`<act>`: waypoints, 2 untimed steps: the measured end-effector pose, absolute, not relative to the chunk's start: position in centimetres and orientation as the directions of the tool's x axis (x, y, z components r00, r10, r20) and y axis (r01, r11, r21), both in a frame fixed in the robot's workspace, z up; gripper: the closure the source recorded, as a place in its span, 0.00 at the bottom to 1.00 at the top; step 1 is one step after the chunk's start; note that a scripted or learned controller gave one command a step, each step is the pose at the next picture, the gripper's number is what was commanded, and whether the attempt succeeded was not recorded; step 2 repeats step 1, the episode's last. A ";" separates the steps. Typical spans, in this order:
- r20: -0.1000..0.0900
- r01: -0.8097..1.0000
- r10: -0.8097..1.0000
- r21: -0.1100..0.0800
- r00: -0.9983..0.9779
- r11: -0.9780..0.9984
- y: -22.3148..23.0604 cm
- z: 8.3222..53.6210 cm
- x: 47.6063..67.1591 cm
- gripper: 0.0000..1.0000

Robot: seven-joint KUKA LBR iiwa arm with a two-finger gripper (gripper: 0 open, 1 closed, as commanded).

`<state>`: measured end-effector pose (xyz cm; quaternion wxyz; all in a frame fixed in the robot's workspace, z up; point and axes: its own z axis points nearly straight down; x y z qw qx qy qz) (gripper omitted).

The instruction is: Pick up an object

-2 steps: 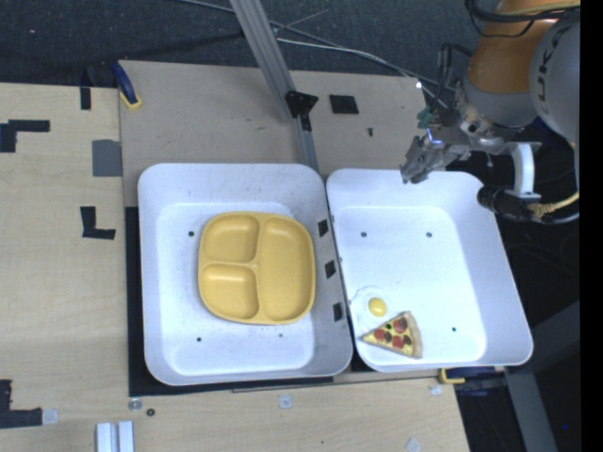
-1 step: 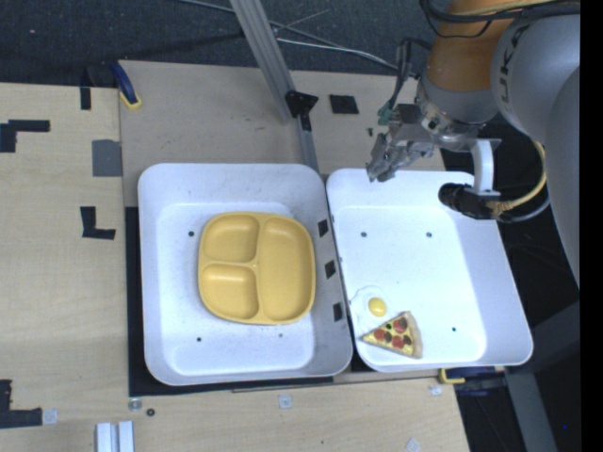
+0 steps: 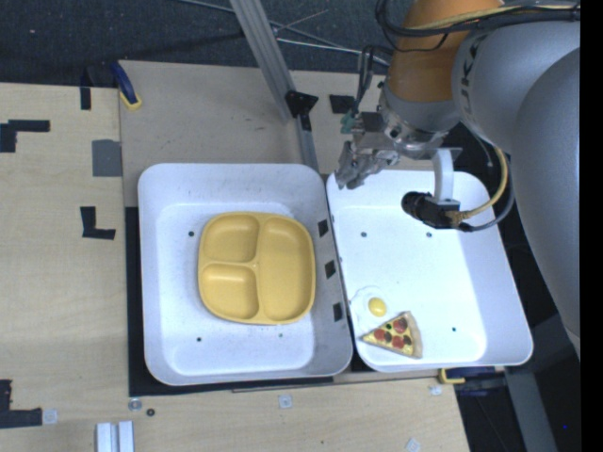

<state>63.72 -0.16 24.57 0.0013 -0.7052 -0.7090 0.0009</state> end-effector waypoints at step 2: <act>0.001 1.000 1.000 -0.003 -0.006 0.006 5.4 22.8 64.4 1.00</act>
